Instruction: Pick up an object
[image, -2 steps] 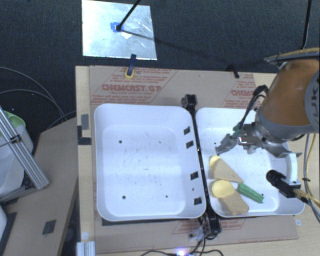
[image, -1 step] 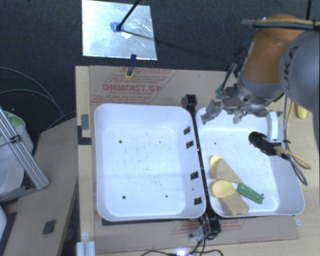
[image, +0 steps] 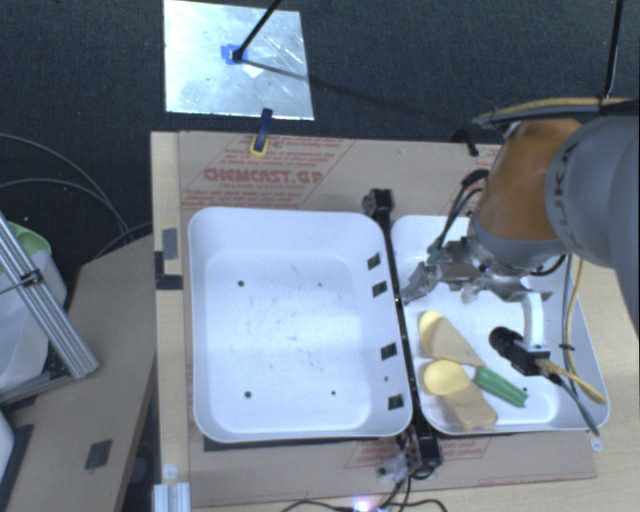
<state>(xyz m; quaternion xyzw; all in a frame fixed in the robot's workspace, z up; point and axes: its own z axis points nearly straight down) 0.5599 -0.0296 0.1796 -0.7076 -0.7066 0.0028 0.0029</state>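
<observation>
Yellow lump (image: 446, 377), likely the thing to pick up: low in the bin on the right of the view, touching a tan block (image: 472, 408) and just beside a green stick (image: 500, 385).

From the left: big white bin (image: 205, 300), with only small dark specks on the floor. Next, dark strip (image: 398, 300) between the two bins. Just past that, gripper (image: 412, 285), over the top left part of the other bin (image: 575, 420), very near the wall. Cannot tell how far open, or whether hold of anything. Lower down, pale wedge (image: 447, 338), then the lump, the block and the stick, all bunched up. Last, grey and orange arm (image: 540, 180).

Could go wrong in a few ways. Could bump the wall, being so near. Could come down beside the pile and close on air, being off to one side of it. Could catch two things at once, or shove them apart, packed so tight. Could slip off the lump, round and smooth by the look of it.
</observation>
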